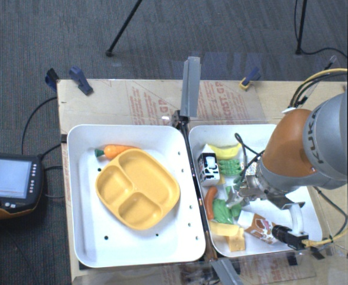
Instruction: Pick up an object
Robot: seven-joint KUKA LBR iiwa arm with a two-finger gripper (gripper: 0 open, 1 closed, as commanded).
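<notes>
The arm reaches in from the right and hangs over the right bin [314,224], its orange band above the wrist. The tool [236,198] sits low among a crowd of small objects in the left half of that bin. Whether the tool is apart or together cannot be told; the wrist hides it.

Directly beneath and just left of the tool lies a green item [223,211], touching or nearly touching it. This is judged the likeliest target. A red-orange item [211,199] lies just left again, its long axis running roughly up and down the view, along the bin's left wall. Yellow blocks [233,233] sit just below the tool. A black-and-white box [209,166] and a yellow piece [226,151] lie above.

The left bin [82,218] carries a yellow divided plate [137,187] and a carrot [116,151], both well apart from the tool.

Judgement: nothing is seen lifted; the coming move depends on a short descent onto the green item.
</notes>
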